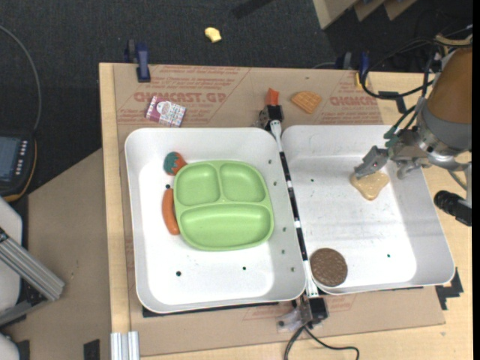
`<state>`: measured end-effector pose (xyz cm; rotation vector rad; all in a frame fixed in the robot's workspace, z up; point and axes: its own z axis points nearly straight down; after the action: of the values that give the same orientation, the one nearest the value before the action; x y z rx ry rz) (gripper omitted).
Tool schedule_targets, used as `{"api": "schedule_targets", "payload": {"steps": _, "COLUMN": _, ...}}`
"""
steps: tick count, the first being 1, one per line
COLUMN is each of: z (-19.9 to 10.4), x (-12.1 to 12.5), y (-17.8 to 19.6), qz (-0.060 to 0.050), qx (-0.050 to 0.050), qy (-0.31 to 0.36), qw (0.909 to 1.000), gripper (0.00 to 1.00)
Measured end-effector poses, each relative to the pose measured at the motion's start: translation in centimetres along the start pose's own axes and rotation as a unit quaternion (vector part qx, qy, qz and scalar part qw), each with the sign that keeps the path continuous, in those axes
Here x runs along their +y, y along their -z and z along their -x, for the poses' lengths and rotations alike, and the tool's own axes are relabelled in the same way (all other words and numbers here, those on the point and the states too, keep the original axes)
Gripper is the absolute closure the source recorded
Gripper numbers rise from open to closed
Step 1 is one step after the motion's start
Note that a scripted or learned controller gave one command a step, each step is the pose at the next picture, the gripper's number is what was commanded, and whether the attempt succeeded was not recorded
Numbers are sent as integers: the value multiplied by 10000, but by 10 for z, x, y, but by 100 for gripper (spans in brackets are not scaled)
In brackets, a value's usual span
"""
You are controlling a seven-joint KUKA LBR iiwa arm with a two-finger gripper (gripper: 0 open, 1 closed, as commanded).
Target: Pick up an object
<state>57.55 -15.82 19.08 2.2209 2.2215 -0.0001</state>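
Observation:
In the right bin [420, 238], a pale tan food piece [373, 187] lies near the far middle. My gripper [389, 163] hovers just above and behind it, fingers spread, with the left fingertip [368, 163] over the piece's top edge. Nothing sits between the fingers. A round brown cookie [328, 266] rests at the right bin's near left corner. The left bin [150, 261] holds a green divided plate [223, 205], an orange sausage-like toy [170, 211] along the plate's left side, and a small teal and orange toy [175, 162] at its far left corner.
On the cardboard behind the bins lie a tan cracker [305, 101], a small pink and white packet [165, 111] and an orange-tipped clip [271, 107]. A yellow scrap [213, 34] is on the dark floor. The grey arm [450, 118] enters from the right.

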Motion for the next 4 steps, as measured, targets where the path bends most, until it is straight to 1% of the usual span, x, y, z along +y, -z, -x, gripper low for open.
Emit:
{"api": "schedule_targets", "payload": {"steps": 1, "z": 32, "x": 40, "y": -110, "qz": 26, "qx": -18, "qy": 2, "qw": 10000, "gripper": 0}}
{"api": "schedule_targets", "payload": {"steps": 2, "z": 31, "x": 42, "y": -91, "qz": 61, "qx": -14, "qy": 4, "qw": 10000, "gripper": 100}}
{"api": "schedule_targets", "payload": {"steps": 3, "z": 31, "x": 41, "y": -92, "qz": 53, "qx": -14, "qy": 4, "qw": 10000, "gripper": 0}}
{"api": "schedule_targets", "payload": {"steps": 4, "z": 31, "x": 42, "y": -81, "qz": 71, "qx": -20, "qy": 4, "qw": 10000, "gripper": 100}}
